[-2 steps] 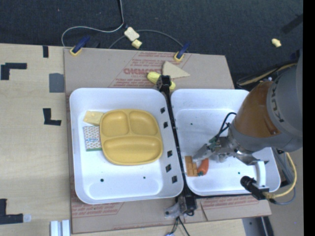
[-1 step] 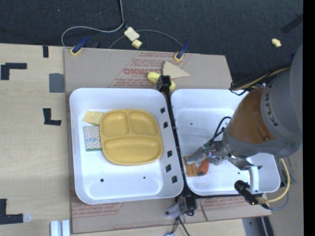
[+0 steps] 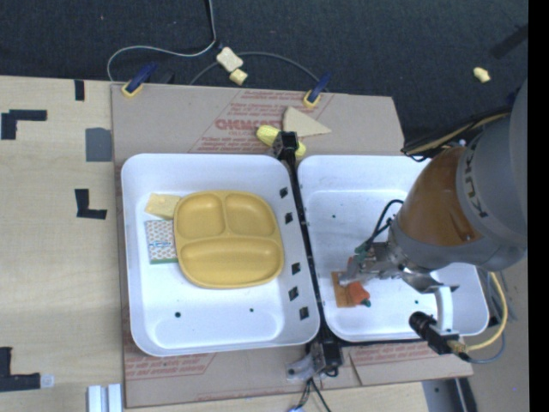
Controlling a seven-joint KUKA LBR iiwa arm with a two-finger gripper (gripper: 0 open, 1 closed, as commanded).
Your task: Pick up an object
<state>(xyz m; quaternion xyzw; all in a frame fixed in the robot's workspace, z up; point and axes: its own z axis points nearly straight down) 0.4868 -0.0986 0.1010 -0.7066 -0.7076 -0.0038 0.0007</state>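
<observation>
Object: a small orange and red piece (image 3: 352, 294) is seen on the floor of the right bin (image 3: 343, 187), toward its 7 o'clock corner, near the divider between the bins.
Gripper: the gripper (image 3: 360, 267) is placed just above the piece, at its 12 o'clock, very near or touching it; contact cannot be judged.
Fingers: whether they are apart or together cannot be told, since the tips are blurred against the piece.
Arm: the grey arm (image 3: 493, 187) with its orange band (image 3: 437, 200) is seen entering from 3 o'clock.
Left bin: a yellow divided plate (image 3: 228, 239) is laid in the left bin (image 3: 214, 329).
Beside the plate: a pale yellow piece (image 3: 161, 204) and a patterned card (image 3: 159, 240) are tucked at its 9 o'clock edge.
</observation>
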